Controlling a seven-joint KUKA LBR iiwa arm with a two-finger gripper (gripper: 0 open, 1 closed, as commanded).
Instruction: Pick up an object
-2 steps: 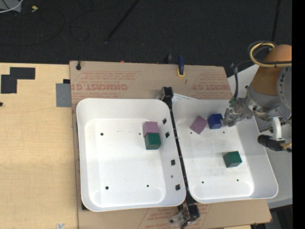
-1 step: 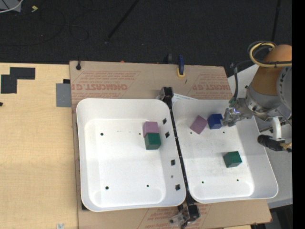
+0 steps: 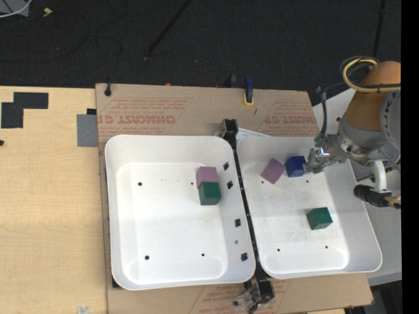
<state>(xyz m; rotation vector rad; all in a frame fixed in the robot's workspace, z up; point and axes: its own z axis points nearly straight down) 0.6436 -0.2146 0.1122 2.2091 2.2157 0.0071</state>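
Touching the blue block (image 3: 295, 167), the hand (image 3: 315, 159).

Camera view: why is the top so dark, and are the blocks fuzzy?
Camera view: the floor behind the bench is black and dimly lit, while the white bins are brightly lit. The green block and blue block have slightly soft edges but clear colours; they cast only faint shadows. The gripper is too blurry to make out in detail.
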